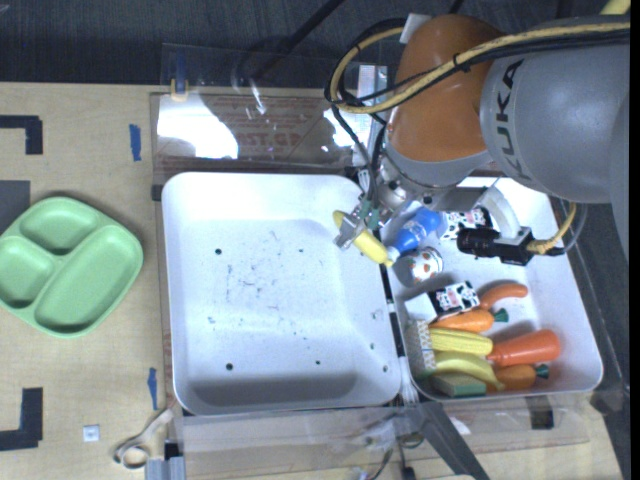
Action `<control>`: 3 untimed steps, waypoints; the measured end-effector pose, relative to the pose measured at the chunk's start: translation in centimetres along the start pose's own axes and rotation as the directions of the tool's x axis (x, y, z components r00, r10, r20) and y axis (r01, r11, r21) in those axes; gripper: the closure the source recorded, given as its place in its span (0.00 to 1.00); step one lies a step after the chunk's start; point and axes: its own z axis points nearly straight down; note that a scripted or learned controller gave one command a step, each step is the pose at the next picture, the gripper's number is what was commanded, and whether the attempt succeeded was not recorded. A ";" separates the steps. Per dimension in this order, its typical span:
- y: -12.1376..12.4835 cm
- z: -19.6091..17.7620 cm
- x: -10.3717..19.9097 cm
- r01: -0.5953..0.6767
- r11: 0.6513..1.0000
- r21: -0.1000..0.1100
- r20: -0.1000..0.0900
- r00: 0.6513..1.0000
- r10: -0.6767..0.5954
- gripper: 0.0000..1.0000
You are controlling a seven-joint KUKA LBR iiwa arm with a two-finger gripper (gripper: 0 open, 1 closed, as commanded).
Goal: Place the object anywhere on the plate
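While my arm [540, 98] hangs over the seam between the two bins, my claw [362, 230] sits just above the inner edge of the left bin [260, 288], with a small yellow piece [373, 249] at its tip. The piece appears to lie between my fingers, but the wrist crowds the spot and I cannot tell whether they are clamped, apart or merely resting against it. I judge this to be the carry step: the object seems lifted clear of the pile, and the trip to the plate is not yet made

The green plate [66, 265], a divided dish with three wells, lies on the wooden bench [80, 388] to the left, well apart from me, beyond the whole width of the left bin. The next move calls for a long sweep across that bin, high enough to clear its far rim, then a descent over any well

The right bin [575, 318] holds the rest: a blue piece [418, 228], orange carrot-like toys [520, 348], corn [455, 343] and other small things, packed close. A clear panel [250, 128] stands behind the bins
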 end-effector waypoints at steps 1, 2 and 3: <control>2.0 8.5 8.6 0.043 0.999 0.001 0.000 0.999 -0.043 1.00; -1.6 3.4 0.4 -0.308 0.951 -0.009 -0.004 0.951 0.308 1.00; 0.3 1.7 4.4 -0.270 0.963 -0.001 0.002 0.963 0.270 1.00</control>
